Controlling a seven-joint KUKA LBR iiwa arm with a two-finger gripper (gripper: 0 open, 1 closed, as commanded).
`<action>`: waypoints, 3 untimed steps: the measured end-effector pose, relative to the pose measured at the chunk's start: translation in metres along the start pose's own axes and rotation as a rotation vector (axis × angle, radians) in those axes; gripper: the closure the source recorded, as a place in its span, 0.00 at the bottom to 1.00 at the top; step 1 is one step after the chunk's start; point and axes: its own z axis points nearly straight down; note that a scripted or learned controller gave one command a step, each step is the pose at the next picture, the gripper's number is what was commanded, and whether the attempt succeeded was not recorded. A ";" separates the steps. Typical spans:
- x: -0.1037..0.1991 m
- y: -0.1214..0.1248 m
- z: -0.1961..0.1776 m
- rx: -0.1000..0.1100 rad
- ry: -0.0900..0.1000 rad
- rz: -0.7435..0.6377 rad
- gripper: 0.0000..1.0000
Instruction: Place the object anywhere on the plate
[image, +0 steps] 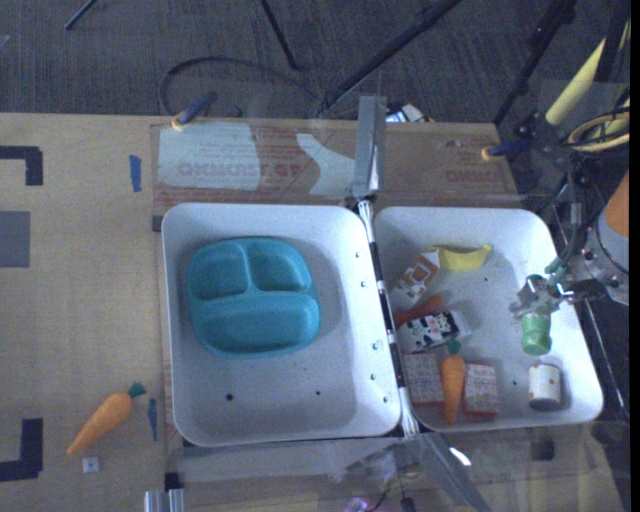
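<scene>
So the claw (531, 303) sits over the right side of the right white bin (545, 232), and a small green cylinder-shaped object (536, 333) hangs right under it. Looks like it's touching the thing, but honestly I can't tell from up here whether it's clamped on it or open.

What I'd worry about: if the grip is shallow or off-centre, that green piece could slip out on the lift or on the trip across the divider, and land back in the clutter. It's round-ish, so it'd probably roll too.

Contents: the left white bin (200, 400) has just the teal plastic plate with three compartments (252, 296), sitting toward its upper left. The right bin is busy: a yellow banana-shaped toy (462, 257), a small white-and-orange carton (415, 278), a black-and-white printed packet (432, 330), an orange toy carrot (452, 385), two small red-labelled boxes (480, 389) and a white cup-like container (545, 385). Another orange toy carrot (101, 420) lies out on the surface, left of both bins.
</scene>
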 end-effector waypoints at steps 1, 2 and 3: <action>0.005 -0.027 0.063 0.002 0.001 -0.066 1.00; 0.005 -0.027 0.062 0.001 0.001 -0.066 0.00; 0.004 -0.026 0.052 -0.001 -0.001 -0.065 1.00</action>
